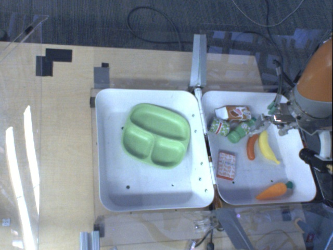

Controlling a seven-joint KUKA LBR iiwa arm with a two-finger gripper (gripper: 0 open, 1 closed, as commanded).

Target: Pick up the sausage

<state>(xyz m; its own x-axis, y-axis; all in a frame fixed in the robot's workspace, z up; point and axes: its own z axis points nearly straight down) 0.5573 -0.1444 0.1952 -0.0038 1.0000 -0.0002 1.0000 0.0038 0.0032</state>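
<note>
Here the small red-orange sausage (pixel 251 147) lies in the right white bin (pixel 304 194), beside a yellow banana (pixel 268 148); the metal gripper (pixel 279 120) hovers near, its grip impossible to tell

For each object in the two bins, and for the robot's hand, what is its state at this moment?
sausage: lying in the right bin, not held
banana: lying right beside the sausage
carrot: lying near the bin's front edge
green bottle: lying on its side
carton: lying on its side
small packet: lying flat
green plate: upright in the left bin
hand: above the right bin
</note>
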